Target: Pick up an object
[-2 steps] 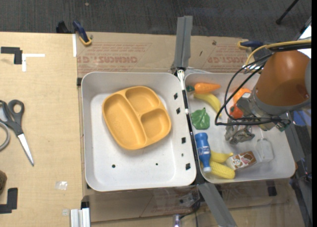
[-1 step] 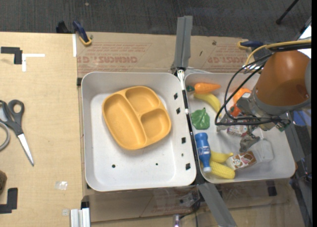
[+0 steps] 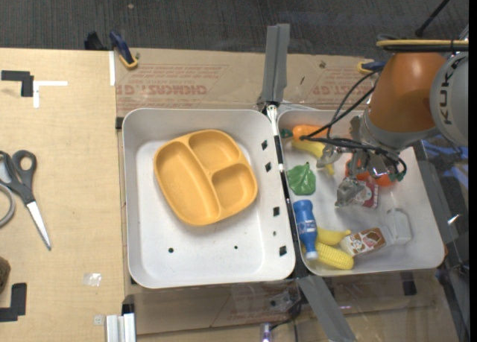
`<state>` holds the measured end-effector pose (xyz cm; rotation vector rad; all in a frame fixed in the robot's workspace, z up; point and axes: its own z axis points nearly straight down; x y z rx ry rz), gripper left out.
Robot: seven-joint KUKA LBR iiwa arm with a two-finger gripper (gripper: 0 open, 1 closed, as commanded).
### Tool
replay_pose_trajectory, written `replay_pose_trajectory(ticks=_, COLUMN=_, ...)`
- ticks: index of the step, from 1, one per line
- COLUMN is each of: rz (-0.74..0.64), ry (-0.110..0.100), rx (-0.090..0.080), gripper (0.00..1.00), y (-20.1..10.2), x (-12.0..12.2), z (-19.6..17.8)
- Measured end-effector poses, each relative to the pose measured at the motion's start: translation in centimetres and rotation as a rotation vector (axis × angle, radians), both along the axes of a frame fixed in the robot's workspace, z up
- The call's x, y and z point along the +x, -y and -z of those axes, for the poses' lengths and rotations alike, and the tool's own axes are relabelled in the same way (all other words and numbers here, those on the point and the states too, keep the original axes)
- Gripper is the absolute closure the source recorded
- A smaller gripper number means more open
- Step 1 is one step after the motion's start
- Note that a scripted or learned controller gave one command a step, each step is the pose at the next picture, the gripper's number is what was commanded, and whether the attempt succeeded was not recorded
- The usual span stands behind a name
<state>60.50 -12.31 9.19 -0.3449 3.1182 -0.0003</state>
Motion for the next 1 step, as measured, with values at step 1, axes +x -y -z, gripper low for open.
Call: replay_pose_trajectory(ticks=1, rz=0.251, ry=-0.002, rx=0.000, gripper=0.00, y=-2.05, x=0.23, z=0.02)
